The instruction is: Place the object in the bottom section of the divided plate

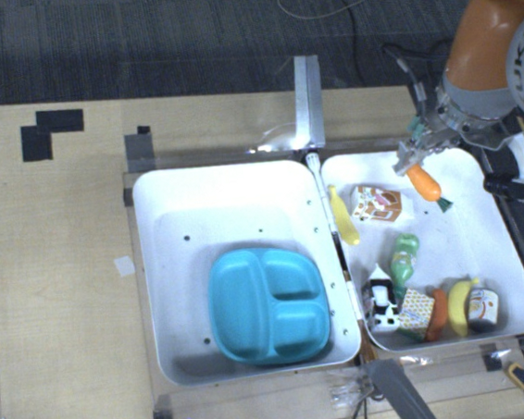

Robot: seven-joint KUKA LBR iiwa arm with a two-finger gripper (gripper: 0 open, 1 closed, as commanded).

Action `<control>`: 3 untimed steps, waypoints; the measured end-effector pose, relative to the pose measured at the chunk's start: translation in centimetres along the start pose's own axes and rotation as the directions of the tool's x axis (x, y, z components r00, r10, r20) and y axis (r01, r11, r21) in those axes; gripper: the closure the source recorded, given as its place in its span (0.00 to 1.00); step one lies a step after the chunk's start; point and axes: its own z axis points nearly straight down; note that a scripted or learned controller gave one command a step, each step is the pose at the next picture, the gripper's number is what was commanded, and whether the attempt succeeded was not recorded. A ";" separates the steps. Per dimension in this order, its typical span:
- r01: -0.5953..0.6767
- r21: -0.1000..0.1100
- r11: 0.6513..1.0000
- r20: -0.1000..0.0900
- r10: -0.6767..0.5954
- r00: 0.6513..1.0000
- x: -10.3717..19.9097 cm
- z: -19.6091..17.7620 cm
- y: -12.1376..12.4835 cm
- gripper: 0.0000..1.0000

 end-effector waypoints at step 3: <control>-0.154 0.005 0.988 -0.001 0.154 0.988 18.9 1.8 -8.7 1.00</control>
